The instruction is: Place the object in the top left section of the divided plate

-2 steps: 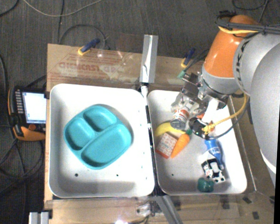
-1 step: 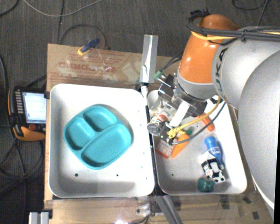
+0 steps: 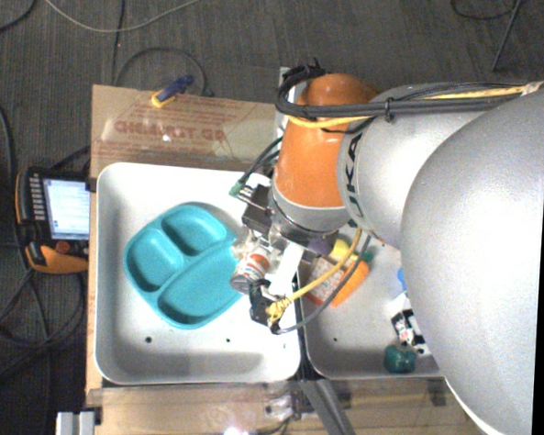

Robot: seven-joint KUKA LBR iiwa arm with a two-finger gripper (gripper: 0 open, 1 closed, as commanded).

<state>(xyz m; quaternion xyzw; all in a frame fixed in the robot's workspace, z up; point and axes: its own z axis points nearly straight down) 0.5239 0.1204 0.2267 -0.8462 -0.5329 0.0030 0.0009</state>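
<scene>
A teal divided plate point(image 3: 185, 264) lies in the left white bin point(image 3: 108, 340), with two small sections on its upper side and one large section below. My gripper point(image 3: 255, 271) hangs at the plate's right edge, over the border of the large section. It is shut on a small silver and red cylindrical object point(image 3: 250, 264), held just above the plate's rim. The grey arm with its orange band point(image 3: 317, 160) covers the divider between the bins.
The right bin point(image 3: 355, 355) holds an orange carrot-like piece point(image 3: 351, 279), a yellow item point(image 3: 341, 251), a dark green round object point(image 3: 398, 359) and a black and white piece point(image 3: 407, 327). A yellow cable point(image 3: 307, 283) dangles below the gripper. A cardboard sheet point(image 3: 167, 127) lies behind the left bin.
</scene>
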